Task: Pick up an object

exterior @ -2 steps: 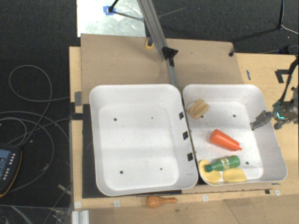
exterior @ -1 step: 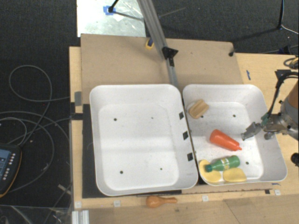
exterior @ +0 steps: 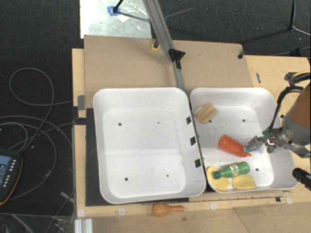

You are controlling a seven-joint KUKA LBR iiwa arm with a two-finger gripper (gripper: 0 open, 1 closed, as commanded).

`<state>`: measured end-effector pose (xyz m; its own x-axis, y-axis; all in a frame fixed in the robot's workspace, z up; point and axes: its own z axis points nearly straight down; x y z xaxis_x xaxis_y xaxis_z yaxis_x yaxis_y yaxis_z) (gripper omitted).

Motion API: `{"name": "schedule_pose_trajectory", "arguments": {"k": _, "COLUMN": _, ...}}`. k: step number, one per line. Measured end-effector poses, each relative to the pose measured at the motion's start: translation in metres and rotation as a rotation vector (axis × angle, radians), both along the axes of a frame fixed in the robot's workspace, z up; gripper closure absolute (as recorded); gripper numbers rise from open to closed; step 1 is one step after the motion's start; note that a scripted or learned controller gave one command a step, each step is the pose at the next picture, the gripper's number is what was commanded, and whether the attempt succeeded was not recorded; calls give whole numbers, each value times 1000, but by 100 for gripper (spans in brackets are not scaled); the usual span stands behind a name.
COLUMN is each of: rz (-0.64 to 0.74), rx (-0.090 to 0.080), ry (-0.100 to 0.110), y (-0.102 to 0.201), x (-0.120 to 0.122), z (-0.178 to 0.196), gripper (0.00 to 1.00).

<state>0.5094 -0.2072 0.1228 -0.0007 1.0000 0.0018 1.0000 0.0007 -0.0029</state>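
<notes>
The arm (exterior: 297, 125) is cut off by the right edge past its wrist. The hand (exterior: 254, 144) is too small and blurred to read its grip. The green bottle (exterior: 233, 170) hides part of the yellow piece (exterior: 243, 182) beneath it, whose kind stays unclear.

Looks like a robotics lab test bench, not anyone's home

Two shallow white bins (exterior: 141, 144) sit on a cardboard-topped bench (exterior: 121, 62), loose cables (exterior: 29, 106) snake over dark carpet (exterior: 39, 28), a handheld control pendant (exterior: 7, 171) lies at the left edge, and a metal camera pole (exterior: 163, 30) slants overhead.
</notes>
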Motion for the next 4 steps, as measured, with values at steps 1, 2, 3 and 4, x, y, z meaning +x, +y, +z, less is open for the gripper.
{"name": "schedule_pose_trajectory", "arguments": {"k": 1, "rz": 0, "rx": -10, "ry": -19, "y": -3, "x": 5, "z": -12, "gripper": 0}}
{"name": "schedule_pose_trajectory", "arguments": {"k": 2, "rz": 0, "rx": -9, "ry": -18, "y": -3, "x": 5, "z": -4, "gripper": 100}}
{"name": "schedule_pose_trajectory", "arguments": {"k": 3, "rz": 4, "rx": -4, "ry": -9, "y": 3, "x": 2, "z": 44, "gripper": 100}}
{"name": "schedule_pose_trajectory", "arguments": {"k": 4, "rz": 5, "rx": -4, "ry": -10, "y": 6, "x": 1, "z": 88, "gripper": 100}}
